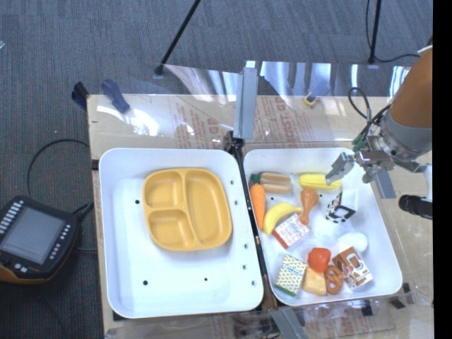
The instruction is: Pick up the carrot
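The carrot [258, 205] is orange with a green top and lies lengthwise along the left wall of the right bin [387, 226]. It rests beside a banana [280, 215] and just below a hot dog [275, 182]. My gripper [361, 176] hovers over the bin's upper right part, well to the right of the carrot. Its two grey fingers [340, 167] are spread open with nothing between them.
The right bin also holds a yellow corn cob [318, 182], a drumstick [308, 202], a black-and-white item [340, 210], a red-and-white box [291, 230], a tomato [319, 258], an egg [354, 242] and small cartons. A yellow divided plate [187, 208] sits in the left bin [123, 260].
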You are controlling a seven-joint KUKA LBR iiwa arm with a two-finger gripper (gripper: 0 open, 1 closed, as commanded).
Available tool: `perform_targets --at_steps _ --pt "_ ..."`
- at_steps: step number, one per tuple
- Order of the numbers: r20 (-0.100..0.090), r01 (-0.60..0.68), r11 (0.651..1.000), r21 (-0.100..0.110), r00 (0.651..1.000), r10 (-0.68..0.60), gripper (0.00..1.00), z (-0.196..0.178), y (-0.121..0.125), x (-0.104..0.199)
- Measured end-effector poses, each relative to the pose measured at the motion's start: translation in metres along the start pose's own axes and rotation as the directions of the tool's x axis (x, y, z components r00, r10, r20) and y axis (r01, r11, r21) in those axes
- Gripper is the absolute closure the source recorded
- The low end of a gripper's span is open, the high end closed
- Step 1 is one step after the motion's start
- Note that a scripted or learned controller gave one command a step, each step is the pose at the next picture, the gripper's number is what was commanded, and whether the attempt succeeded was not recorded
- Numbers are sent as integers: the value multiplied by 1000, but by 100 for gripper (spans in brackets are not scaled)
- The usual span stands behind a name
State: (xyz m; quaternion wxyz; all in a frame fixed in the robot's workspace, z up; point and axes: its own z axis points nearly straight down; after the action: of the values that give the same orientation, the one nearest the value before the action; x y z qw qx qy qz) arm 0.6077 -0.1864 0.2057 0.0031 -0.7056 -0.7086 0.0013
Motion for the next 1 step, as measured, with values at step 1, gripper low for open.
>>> perform_targets --at_steps 1 --pt "-1 253 967 4 967 -253 0 95 36 61"
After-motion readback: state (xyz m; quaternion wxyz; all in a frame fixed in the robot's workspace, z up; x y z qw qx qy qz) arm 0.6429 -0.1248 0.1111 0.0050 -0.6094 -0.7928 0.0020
